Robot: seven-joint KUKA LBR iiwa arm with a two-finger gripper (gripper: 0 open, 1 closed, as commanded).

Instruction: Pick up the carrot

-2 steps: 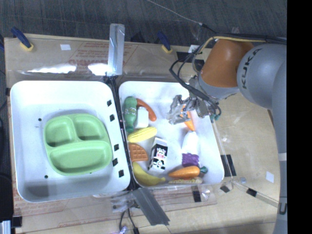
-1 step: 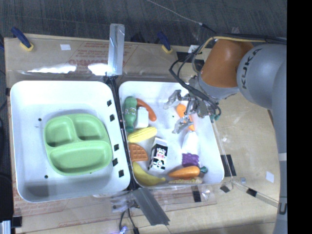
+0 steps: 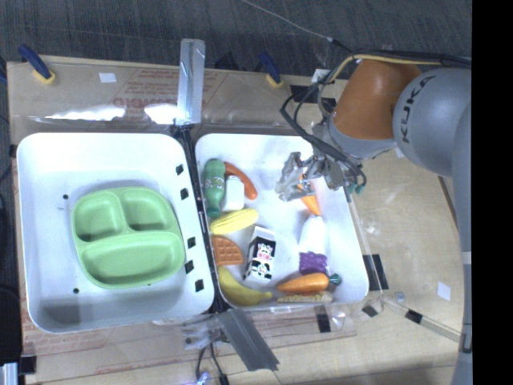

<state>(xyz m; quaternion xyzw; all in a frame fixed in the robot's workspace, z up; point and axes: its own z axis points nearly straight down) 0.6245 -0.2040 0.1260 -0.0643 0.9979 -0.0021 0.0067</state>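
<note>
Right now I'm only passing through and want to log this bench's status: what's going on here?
A grey arm with an orange band reaches from the right into the right white bin, its gripper low over the upper part. That bin holds toy food, including an orange carrot with a green top lying near the bottom wall, well away from the gripper. A small orange wedge-shaped piece sits just beside the gripper. The left white bin holds a green divided plate.

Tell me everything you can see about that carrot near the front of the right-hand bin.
The carrot is a glossy, plastic-looking toy: a fat orange body tapering toward the left, with a small dark green top at its right end. It lies flat, roughly along the front wall of the right bin, a purple item just behind it and a banana off its tip. The gripper is apart from it.
</note>
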